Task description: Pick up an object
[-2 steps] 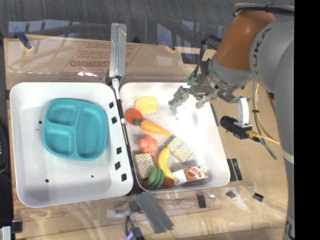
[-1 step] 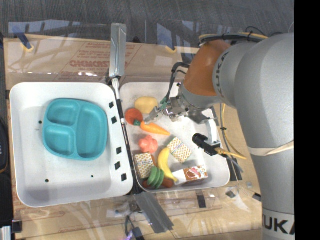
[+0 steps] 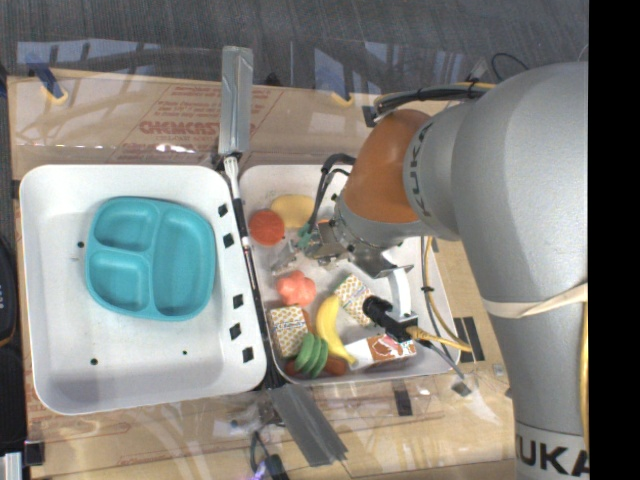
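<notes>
The grey arm [image 3: 520,218] fills the right of the frame, its orange band [image 3: 385,173] near the centre, wrist bent down-left; the claw [image 3: 305,243] points toward centre-left.

View from above, at a slant. Two shallow white bins sit side by side on the counter [image 3: 120,128]. The left white bin [image 3: 50,368] holds a teal plastic plate with three compartments [image 3: 150,256]. The right white bin [image 3: 262,183] holds an orange-red ball [image 3: 266,227], a pale yellow rounded object [image 3: 293,208], a pink lumpy object [image 3: 296,289], a yellow banana [image 3: 330,328], a green ridged object [image 3: 311,355], two small patterned packets [image 3: 287,328] and a brown flat carton [image 3: 385,349]. The grey arm with its orange band [image 3: 385,173] reaches over this bin from the right; its pincer [image 3: 305,240] appears to hang just beside the ball, its tips indistinct.
</notes>
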Available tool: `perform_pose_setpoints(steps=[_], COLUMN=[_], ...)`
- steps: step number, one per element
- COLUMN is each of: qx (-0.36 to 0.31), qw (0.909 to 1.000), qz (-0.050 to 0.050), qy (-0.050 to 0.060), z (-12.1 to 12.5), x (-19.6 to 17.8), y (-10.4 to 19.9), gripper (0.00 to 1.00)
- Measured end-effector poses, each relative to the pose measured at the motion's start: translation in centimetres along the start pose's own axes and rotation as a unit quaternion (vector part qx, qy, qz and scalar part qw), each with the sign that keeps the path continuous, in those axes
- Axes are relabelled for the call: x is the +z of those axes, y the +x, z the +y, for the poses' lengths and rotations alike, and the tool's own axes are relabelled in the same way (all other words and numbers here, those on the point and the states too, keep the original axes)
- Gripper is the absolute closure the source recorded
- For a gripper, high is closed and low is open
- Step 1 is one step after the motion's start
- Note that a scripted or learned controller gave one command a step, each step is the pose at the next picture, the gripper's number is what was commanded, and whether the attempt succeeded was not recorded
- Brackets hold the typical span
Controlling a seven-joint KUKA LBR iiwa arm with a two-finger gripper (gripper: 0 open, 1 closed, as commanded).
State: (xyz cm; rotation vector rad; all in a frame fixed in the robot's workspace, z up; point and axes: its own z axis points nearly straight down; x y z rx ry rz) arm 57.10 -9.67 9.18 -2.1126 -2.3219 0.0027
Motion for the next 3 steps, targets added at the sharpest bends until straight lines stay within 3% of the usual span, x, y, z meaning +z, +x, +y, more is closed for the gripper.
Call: perform_pose_setpoints(steps=[1, 2, 3], qx=[-0.037, -0.040, -0.018], qw=[0.9993, 0.9992, 0.9998], qz=[0.000, -0.001, 0.000], qy=[0.000, -0.003, -0.002], z=[-8.0, -7.8, -0.6], x=[0.1, -1.1, -13.8], y=[-2.3, -2.2, 2.9], gripper=[0.00, 1.00, 1.00])
